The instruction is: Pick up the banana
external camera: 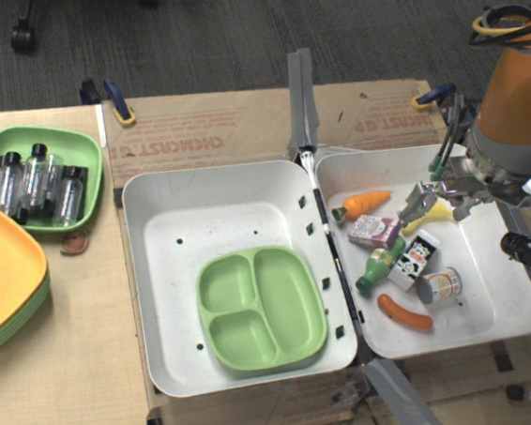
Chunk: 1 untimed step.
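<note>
My tool [422, 205] grips the banana [438, 211]; carrot [366, 204], pink box [374, 231] and green bottle [381, 265] crowd left; cardboard [203, 140] reads "CHEMCUZT".

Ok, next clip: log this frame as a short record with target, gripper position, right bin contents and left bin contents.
target: banana, yellow, right bin, near its upper right
gripper position: gripper low over the banana's left end
grasp: cannot tell
right bin contents: carrot, pink box, green bottle, small carton, can, sausage
left bin contents: green divided plate
</note>
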Each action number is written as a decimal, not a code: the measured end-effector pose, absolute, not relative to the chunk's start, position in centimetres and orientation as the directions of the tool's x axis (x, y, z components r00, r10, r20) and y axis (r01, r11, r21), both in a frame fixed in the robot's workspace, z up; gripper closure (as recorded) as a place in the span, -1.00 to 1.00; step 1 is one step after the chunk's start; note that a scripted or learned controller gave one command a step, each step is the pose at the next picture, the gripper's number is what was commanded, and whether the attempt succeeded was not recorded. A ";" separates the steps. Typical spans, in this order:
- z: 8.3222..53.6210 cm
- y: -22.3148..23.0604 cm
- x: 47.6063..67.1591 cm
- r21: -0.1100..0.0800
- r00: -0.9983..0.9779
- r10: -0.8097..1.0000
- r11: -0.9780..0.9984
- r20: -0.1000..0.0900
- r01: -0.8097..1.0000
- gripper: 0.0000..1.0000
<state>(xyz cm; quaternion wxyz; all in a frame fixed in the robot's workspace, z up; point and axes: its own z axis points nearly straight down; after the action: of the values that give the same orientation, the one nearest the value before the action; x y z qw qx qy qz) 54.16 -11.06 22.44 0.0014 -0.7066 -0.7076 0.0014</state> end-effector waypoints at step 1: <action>23.2 -11.1 54.2 -0.006 0.001 1.000 -0.001 -0.001 1.000 1.00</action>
<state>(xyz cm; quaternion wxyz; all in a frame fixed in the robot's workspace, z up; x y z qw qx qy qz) 54.18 -11.15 23.22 0.0019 -0.7074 -0.7068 0.0022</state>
